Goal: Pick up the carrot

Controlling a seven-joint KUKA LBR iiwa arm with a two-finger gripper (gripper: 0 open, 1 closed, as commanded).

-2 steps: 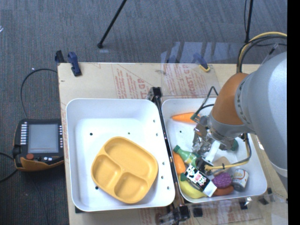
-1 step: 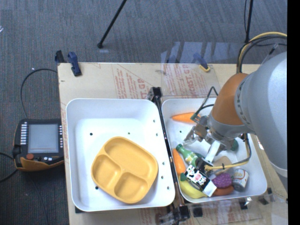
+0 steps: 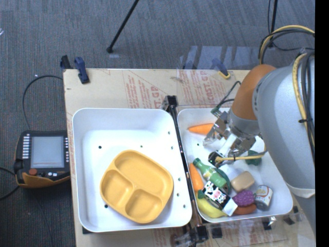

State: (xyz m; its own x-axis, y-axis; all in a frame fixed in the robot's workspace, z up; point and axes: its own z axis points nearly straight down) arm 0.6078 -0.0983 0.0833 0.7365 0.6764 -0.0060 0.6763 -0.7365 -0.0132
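The grey arm with its orange band reached in over the right-hand shallow white bin (image 3: 286,197), and its two-finger gripper (image 3: 224,144) hung low over the upper middle of that bin. From where I stood I could not tell whether anything sat between its fingers, nor how far apart they were; the metal parts blurred together there.

The orange plastic carrot (image 3: 201,129) lay on its side near the far wall of the right-hand bin, its tip pointing toward the divider between the two bins, just beside the gripper and to its upper left. It looked free of the fingers.

Nearer the front of the right-hand bin lay a heap of toy food: a dark green bottle (image 3: 211,171) tilted below the gripper, a second orange carrot-like piece (image 3: 196,176) along the divider wall, a black-and-white cow-patterned carton (image 3: 213,193), a yellow banana (image 3: 212,208) by the front wall, a tan bread-like block (image 3: 242,181), a purple bunch of grapes (image 3: 245,197) and a small can (image 3: 263,196) toward the front right corner.

To the left of the right-hand bin, the other white bin (image 3: 87,138) held a yellow three-compartment plastic plate (image 3: 136,186).
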